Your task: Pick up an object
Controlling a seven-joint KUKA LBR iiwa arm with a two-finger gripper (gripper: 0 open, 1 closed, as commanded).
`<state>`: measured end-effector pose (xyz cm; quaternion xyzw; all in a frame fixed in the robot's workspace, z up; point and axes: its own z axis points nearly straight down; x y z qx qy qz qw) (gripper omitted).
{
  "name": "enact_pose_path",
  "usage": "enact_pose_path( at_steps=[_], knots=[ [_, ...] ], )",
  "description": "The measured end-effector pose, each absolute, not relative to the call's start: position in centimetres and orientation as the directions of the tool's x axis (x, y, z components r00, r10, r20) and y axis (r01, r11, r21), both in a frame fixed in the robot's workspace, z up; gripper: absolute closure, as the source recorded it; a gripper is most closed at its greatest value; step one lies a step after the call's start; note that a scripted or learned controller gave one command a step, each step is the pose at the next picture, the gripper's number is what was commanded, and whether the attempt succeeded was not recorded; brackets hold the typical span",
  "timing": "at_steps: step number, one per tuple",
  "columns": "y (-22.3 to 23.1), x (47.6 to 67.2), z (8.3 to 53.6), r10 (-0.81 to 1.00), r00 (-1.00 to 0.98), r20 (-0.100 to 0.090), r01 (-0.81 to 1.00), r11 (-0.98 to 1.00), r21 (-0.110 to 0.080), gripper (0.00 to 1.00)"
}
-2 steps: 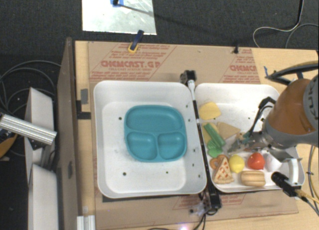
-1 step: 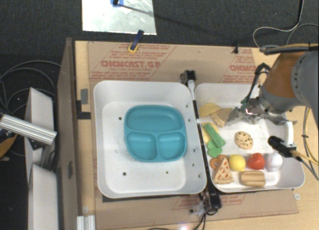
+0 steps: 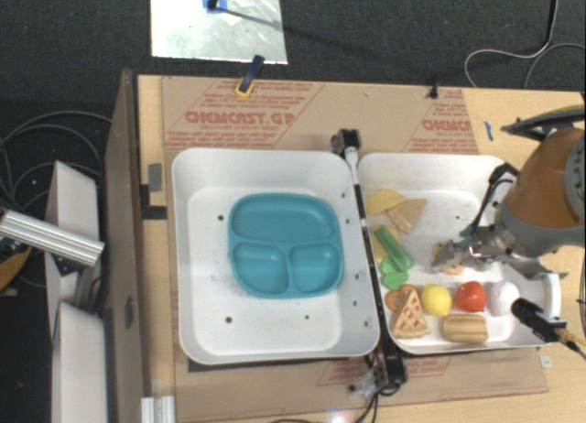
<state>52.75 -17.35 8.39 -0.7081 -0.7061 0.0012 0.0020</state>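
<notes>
While the arm [image 3: 549,192] reaches in over the right bin [image 3: 439,169], nothing has been lifted yet, as far as the view shows. The end effector [image 3: 455,253] hangs low in the middle of that bin, over bare floor, and whether it is wide or narrow I cannot tell at this slant and blur; nothing can be seen between its tips.

The candidates all lie in the right bin. Near the back left sit a yellow wedge [image 3: 385,200] and a tan wedge [image 3: 406,215], touching. A green piece [image 3: 392,252] lies along the left wall. Along the front wall runs a row: pizza slice [image 3: 409,313], lemon [image 3: 437,300], tomato [image 3: 471,297], white egg [image 3: 503,297], with a bread roll [image 3: 464,328] just in front. The left bin [image 3: 201,229] holds a blue tray [image 3: 284,244].

Judging from this, the task is at the approach stage: choosing a target, closing on it and raising it all remain. The tomato and lemon are nearest.
</notes>
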Motion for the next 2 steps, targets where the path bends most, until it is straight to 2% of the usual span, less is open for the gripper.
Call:
enact_pose_path(
  at_steps=[1,2],
  knots=[
    [-14.3,57.7,8.5,1.0,-0.008,-0.001,1.0,0.008,0.006,0.0],
    [-12.9,50.1,8.4,1.0,0.001,0.002,1.0,-0.001,-0.003,0.0]
  ],
)
